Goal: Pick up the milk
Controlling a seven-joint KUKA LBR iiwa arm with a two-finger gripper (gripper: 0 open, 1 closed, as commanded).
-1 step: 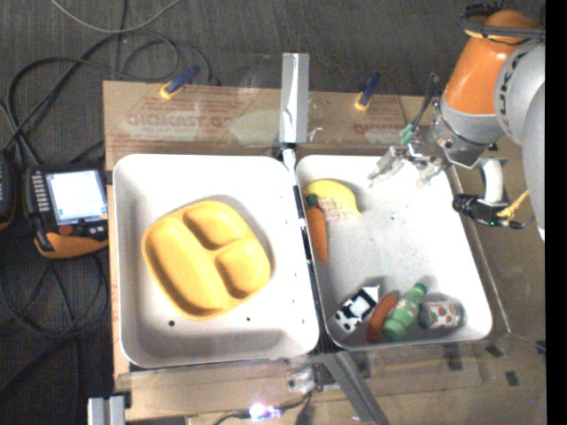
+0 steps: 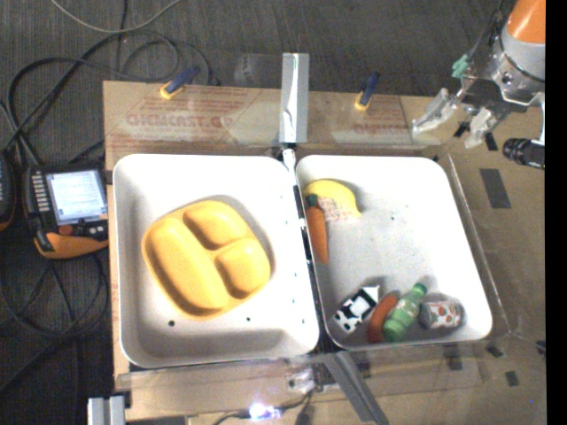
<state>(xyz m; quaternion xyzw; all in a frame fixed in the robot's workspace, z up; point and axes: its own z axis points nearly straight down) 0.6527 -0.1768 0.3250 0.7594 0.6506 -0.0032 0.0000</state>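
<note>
The gripper (image 2: 459, 119) hangs at the upper right of the camera view, above the bench beyond the far right corner of the right bin (image 2: 461, 237), under the grey wrist and the orange band of the arm (image 2: 530, 25). Its two pale fingers (image 2: 431, 115) stand spread apart, with nothing between them.

The milk (image 2: 356, 309), a small carton with black and white cow patches, lies well apart from the gripper, down at the near edge of the right bin, toward its left corner. It is tipped on its side. So the carton sits diagonally across the bin from the gripper, nearer the camera and further left.

Just right of the milk lies a red item (image 2: 383, 315), touching or almost touching it, then a green bottle (image 2: 405, 310), then a small can (image 2: 441, 312). At the far left of the same bin a yellow banana (image 2: 333, 192) rests by the wall, with an orange carrot (image 2: 316, 229) running along the wall below it.

The left bin (image 2: 133, 326) holds a yellow divided plate (image 2: 206, 256). A handheld screen unit (image 2: 69, 201) lies left of the bench among cables.
</note>
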